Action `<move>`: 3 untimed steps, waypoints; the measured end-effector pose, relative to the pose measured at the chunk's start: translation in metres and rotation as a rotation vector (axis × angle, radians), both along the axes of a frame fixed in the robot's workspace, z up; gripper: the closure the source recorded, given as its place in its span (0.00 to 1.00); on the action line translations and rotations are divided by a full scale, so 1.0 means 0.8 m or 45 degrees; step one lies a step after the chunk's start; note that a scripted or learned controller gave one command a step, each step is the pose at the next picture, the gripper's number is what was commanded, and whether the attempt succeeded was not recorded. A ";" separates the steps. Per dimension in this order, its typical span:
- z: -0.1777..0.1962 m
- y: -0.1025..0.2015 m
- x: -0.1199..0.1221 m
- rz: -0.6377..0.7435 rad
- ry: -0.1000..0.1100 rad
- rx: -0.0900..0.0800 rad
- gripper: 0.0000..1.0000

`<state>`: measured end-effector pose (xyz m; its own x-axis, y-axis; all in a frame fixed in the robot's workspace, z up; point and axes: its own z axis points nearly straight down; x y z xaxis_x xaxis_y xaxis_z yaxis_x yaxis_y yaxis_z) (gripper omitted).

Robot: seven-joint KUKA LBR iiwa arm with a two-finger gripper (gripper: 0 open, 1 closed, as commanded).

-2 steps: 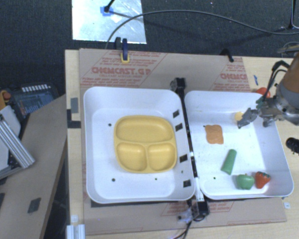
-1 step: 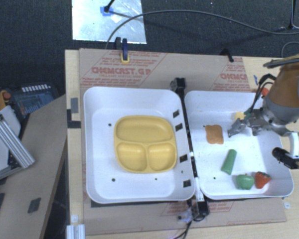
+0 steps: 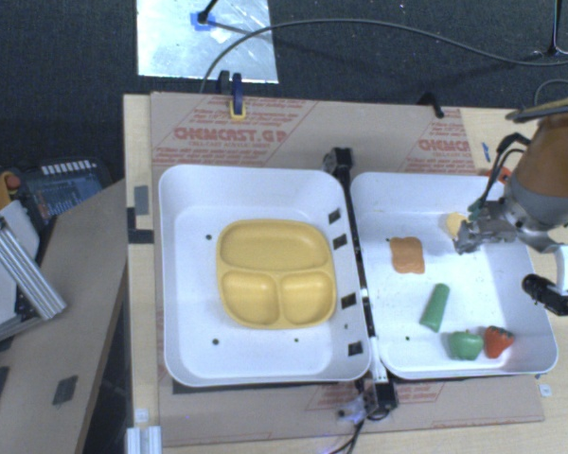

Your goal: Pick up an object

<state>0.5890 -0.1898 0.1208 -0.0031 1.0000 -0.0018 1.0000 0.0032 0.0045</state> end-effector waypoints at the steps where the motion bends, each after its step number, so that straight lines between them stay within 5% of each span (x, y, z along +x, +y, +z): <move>1: 0.057 -0.001 0.010 0.001 -0.002 0.000 1.00; 2: 0.126 -0.002 0.012 0.002 -0.004 -0.001 1.00; 3: 0.115 0.067 0.024 0.008 0.003 0.005 1.00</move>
